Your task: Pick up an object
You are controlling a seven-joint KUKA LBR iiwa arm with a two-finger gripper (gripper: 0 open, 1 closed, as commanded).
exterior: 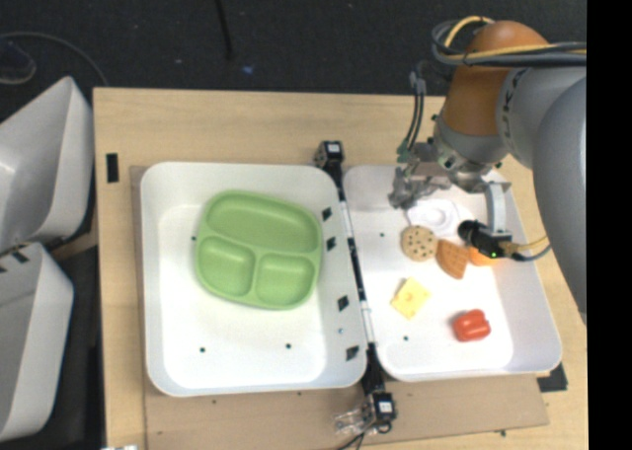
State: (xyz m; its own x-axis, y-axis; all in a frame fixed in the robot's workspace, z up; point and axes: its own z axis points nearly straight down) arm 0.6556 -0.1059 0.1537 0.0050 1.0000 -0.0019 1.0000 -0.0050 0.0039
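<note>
The worktop (118,122) is carrying two white bins: the left bin (168,339) is holding a green divided plate (259,249), the right bin (513,339) is keeping the pickable items within reach. The arm (489,73) is hanging over its far end, and the gripper (420,185) is hovering beside a white disc (434,214); whether the jaws are open, I cannot tell. Nearby are lying a cookie (418,242), an orange wedge (453,259), a yellow block (411,298) and a red pepper (471,325).
</note>
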